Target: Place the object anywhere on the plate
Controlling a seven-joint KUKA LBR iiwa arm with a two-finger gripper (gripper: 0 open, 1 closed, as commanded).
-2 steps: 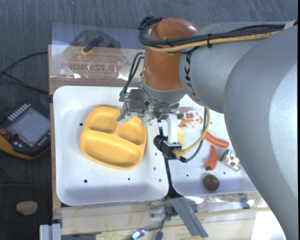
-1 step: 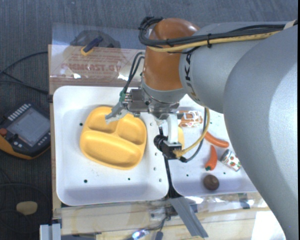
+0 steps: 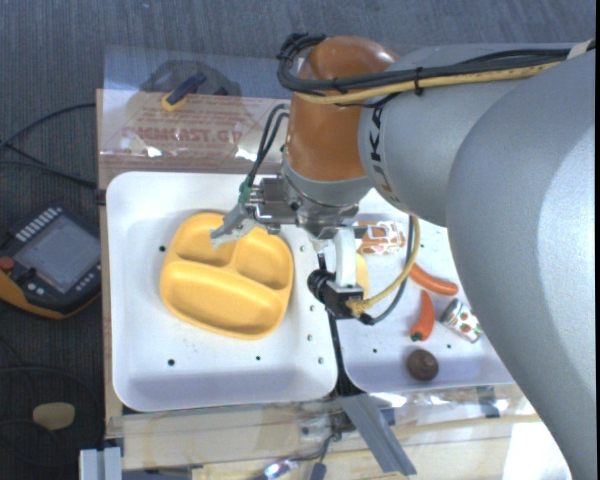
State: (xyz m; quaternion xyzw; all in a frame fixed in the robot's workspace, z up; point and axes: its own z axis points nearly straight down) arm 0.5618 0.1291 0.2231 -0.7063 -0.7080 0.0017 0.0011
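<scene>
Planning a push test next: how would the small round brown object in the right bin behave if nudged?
The small round brown object looks ball-like, so it would probably roll rather than slide. It sits free on the smooth floor of the right white bin, clear of the orange carrot-shaped piece, so a nudge may carry it to a wall. It is likely light for its size.

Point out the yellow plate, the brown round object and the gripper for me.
yellow plate (image 3: 225, 290): camera view, on the floor of its large front compartment.
brown round object (image 3: 422, 365): camera view, on its top.
gripper (image 3: 228, 228): camera view, at its fingertips over the plate's back edge.
</scene>
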